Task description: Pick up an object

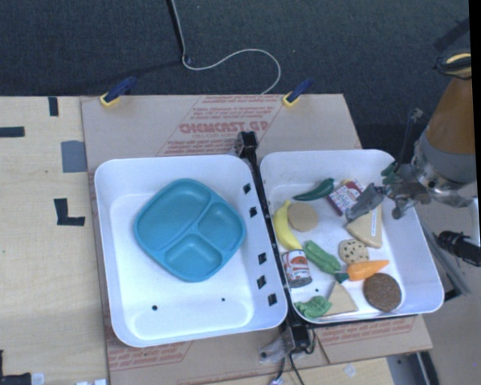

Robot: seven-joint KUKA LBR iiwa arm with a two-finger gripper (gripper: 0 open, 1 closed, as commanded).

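Observation:
The right bin (412, 243) holds several toy foods: a yellow banana (285, 225), a tan round biscuit (303, 217), a green chili (314, 191), a red and white packet (345, 196), a pale cheese wedge (369, 231), a green pickle (323, 256), an orange carrot (367, 269), a brown patty (382, 291) and a small can (297, 268). My gripper (379, 207) hangs over the bin's upper right part, just above the cheese wedge. Its fingers are spread open with nothing between them.
The left bin (119, 258) holds a blue divided plate (190, 229). A black divider strip (260, 219) runs between the bins. A chip cookie (352, 250), a green leaf piece (313, 308) and a tan wedge (341, 299) also lie in the right bin.

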